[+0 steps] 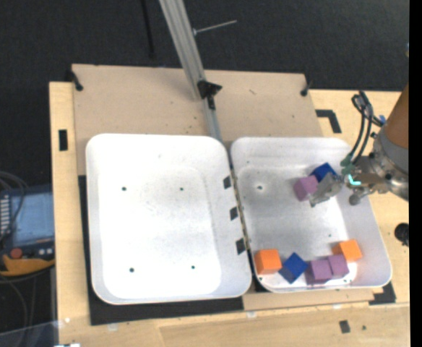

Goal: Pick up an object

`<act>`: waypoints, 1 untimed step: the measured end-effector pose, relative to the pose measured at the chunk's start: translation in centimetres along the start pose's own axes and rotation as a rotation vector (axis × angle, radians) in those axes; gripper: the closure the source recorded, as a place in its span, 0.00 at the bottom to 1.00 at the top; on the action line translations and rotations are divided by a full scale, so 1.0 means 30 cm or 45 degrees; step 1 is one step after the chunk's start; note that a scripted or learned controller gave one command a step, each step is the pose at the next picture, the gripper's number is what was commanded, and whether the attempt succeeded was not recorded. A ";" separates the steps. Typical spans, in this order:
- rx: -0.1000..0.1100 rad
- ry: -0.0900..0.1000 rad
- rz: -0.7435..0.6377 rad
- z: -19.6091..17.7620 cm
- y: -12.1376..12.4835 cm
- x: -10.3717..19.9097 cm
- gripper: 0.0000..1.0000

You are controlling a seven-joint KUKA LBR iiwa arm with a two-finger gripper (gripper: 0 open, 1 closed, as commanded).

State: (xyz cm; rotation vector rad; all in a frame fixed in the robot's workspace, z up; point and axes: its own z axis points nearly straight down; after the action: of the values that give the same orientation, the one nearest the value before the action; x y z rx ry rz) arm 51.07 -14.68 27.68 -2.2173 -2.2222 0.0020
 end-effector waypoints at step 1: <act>-0.006 -0.001 0.002 -0.006 0.002 0.000 0.00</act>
State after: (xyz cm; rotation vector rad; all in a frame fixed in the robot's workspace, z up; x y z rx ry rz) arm 51.14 -14.68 27.86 -2.2221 -2.2228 -0.0020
